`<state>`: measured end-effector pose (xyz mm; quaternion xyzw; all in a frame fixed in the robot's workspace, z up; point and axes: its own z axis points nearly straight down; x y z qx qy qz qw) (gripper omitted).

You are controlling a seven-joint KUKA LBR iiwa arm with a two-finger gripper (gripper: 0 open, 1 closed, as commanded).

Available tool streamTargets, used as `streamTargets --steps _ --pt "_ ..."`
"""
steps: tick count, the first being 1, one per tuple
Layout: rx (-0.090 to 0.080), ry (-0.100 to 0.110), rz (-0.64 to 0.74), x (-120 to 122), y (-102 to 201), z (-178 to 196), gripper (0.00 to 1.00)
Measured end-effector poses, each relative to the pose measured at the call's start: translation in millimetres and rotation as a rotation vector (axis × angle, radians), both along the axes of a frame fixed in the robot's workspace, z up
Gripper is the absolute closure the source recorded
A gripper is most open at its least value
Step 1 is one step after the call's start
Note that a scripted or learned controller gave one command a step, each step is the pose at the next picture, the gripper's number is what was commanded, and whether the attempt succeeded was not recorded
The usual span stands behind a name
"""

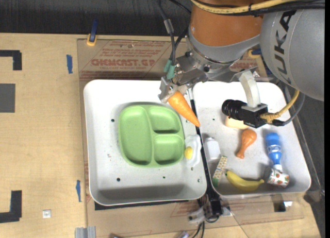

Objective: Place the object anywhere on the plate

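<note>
A green divided plate [149, 135] lies in the left bin [98, 129]. My gripper [172, 92] hangs over that bin's far right corner, just beyond the plate's upper right rim. It is shut on the thick end of an orange carrot [184, 108]. The carrot slants down and to the right, with its tip over the seam between the two bins.
A fried egg [190, 152] lies beside the plate's right edge. The right bin [299, 154] holds an orange drumstick [246, 141], a blue bottle [273, 148], a banana [242, 180], a spotted piece [279, 178], a small white block [211, 145] and a speckled stick [220, 166].
</note>
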<state>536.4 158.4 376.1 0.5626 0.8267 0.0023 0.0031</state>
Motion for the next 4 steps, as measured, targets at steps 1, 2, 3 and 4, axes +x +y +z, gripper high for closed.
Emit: streamTargets --steps 1,2,3,4 --pt "-0.001 0.006 0.000 -1 0 -3 0.00" --pt "-0.002 -0.003 0.003 1 2 9 1.00" --pt "-0.003 0.015 0.014 1 -3 -78 1.00" --pt "-0.001 0.008 0.014 2 -2 -74 0.00"
